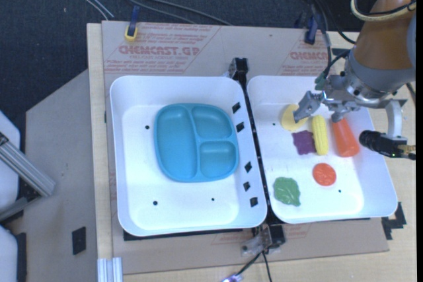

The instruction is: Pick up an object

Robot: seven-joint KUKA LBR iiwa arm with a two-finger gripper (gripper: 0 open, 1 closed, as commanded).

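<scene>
My gripper [324,110] hangs over the upper part of the right bin [377,198], open, with nothing held between its fingers. Its left finger [308,105] sits just above a yellow round piece [289,119]. Directly below the gripper lies a yellow corn cob [320,134], with a purple piece [303,142] to its left and an orange carrot [345,138] to its right. Lower in the same bin lie an orange-red round piece [324,174] and a green leafy piece [287,190].
The left bin [132,201] holds a blue divided plate [196,141]. A black divider with clips [246,142] runs between the bins. The arm's grey body with orange band [386,30] overhangs the right bin's far corner. Cables lie beyond the bench.
</scene>
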